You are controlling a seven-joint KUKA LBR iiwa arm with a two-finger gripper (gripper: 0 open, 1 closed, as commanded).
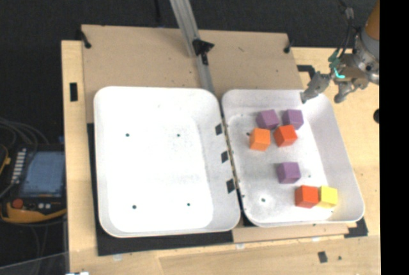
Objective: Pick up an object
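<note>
Camera view, tool (327, 90) spread over right bin's (342, 139) far rim, holding nothing

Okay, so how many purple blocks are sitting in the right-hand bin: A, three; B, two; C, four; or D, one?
A: two purple blocks sit side by side near the top of the right bin, and a third purple block lies alone lower down.
</note>
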